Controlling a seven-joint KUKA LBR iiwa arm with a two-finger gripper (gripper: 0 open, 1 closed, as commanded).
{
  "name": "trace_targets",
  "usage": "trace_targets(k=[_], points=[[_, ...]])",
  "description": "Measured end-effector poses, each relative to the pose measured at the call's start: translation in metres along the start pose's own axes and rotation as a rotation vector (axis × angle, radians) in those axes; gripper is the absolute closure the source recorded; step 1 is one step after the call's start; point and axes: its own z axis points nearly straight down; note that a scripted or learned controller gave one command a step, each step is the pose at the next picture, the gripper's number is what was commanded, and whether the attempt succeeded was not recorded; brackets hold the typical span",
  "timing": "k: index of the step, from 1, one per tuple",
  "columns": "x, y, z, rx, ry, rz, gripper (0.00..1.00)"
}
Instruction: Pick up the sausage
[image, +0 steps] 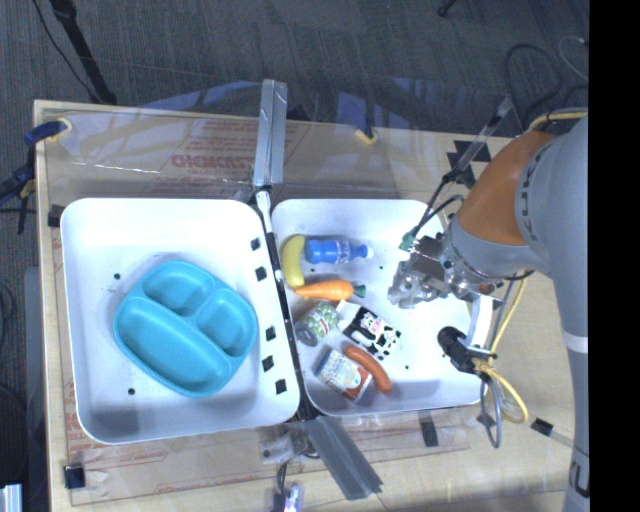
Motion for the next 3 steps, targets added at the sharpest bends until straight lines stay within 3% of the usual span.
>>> trace_targets(k=[2, 3], points=[[0.002, 0.002, -0.019, 0.002, 0.001, -0.014, 1.00], [0.033, 0.031, 0.085, 0.001, 0.000, 0.160, 1.00]])
